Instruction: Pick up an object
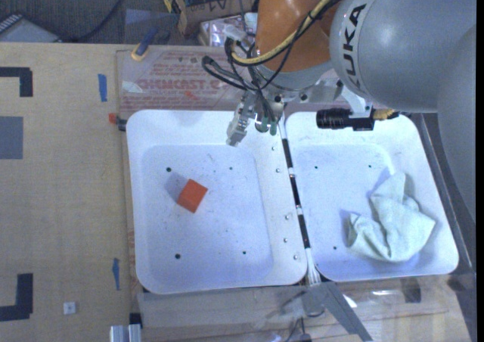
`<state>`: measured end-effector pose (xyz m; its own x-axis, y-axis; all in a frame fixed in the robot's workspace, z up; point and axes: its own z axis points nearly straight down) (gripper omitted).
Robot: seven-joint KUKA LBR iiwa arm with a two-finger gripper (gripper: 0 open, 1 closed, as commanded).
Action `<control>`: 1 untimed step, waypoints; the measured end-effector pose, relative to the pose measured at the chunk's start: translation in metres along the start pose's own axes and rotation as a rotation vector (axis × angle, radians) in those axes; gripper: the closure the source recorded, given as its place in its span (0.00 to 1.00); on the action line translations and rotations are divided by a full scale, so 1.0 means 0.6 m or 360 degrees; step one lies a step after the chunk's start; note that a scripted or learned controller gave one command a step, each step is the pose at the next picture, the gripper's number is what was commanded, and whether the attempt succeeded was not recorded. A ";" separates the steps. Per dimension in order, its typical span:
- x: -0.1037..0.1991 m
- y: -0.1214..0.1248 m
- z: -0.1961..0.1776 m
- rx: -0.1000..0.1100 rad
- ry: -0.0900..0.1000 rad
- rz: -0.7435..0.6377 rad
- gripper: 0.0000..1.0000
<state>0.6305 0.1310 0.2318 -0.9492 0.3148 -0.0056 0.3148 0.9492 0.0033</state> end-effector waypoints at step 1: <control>0.035 0.111 -0.078 -0.0003 -0.0002 -0.0272 1.00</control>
<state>0.6312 0.2007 0.2789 -0.9888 0.1488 -0.0075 0.1488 0.9889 0.0042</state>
